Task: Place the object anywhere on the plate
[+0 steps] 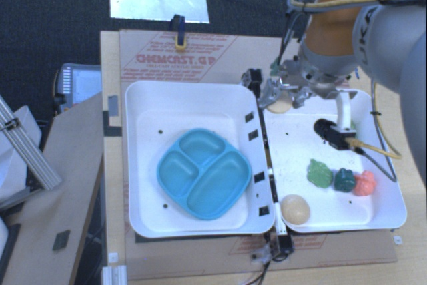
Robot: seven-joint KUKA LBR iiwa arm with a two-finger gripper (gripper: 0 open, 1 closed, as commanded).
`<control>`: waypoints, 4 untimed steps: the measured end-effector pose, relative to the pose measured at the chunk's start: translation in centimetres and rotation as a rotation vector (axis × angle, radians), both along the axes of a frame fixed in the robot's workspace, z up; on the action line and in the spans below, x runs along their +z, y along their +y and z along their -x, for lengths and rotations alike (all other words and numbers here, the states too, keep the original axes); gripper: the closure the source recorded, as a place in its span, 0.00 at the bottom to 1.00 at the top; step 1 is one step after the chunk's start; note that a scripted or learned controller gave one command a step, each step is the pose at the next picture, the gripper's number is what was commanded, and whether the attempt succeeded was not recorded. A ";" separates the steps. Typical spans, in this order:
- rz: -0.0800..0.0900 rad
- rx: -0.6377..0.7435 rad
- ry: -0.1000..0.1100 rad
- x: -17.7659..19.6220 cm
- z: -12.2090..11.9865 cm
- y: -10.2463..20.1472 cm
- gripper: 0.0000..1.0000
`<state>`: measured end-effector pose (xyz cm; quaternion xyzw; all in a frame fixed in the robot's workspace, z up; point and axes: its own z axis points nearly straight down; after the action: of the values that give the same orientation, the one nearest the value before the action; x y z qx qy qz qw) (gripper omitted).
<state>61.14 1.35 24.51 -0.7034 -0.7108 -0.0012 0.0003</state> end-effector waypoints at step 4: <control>0.000 -0.001 0.002 -3.2 4.2 19.9 1.00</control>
<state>56.93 21.20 21.33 -0.7039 -0.7103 -0.0004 0.0010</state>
